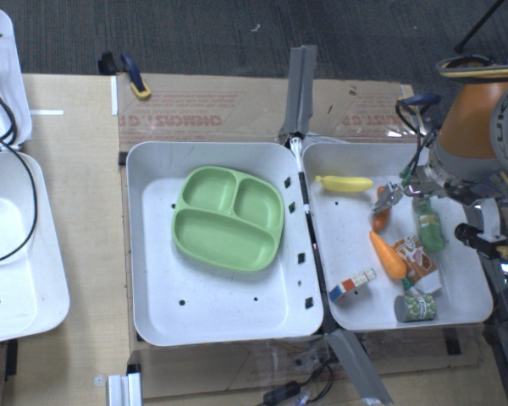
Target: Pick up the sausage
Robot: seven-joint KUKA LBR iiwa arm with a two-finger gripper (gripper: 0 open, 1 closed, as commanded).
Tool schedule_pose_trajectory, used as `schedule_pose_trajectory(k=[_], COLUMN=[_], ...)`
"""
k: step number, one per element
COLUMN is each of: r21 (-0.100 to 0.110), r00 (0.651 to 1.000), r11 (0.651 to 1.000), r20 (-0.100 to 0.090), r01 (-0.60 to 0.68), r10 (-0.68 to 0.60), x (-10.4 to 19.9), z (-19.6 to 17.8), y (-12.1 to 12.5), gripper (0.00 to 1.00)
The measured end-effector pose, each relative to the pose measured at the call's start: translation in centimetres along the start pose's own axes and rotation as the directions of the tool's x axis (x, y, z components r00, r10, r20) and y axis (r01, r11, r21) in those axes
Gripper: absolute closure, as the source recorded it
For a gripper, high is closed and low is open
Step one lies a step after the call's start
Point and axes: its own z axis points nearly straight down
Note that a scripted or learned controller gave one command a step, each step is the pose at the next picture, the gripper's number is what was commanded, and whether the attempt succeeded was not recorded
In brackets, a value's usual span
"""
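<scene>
Orange-brown, the sausage [380, 218] is seen in the right bin [457, 311], below the banana [345, 183] and above the carrot [388, 255]. The gripper [393, 194] is poised just above it; its opening cannot be told. A green plate [229, 218] lies in the left bin [152, 294].

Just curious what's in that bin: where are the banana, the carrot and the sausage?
banana [345, 183]: camera view, middle of its yellow body.
carrot [388, 255]: camera view, middle of its orange body.
sausage [380, 215]: camera view, its reddish-orange body.
</scene>
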Motion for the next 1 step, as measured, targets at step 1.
schedule_pose_trajectory(k=[1], r21=[-0.002], r00=[1.0], r11=[1.0], r20=[0.0], r01=[-0.006], r10=[0.006], x=[-0.18], z=[-0.95], y=[-0.02], gripper=[1.0])
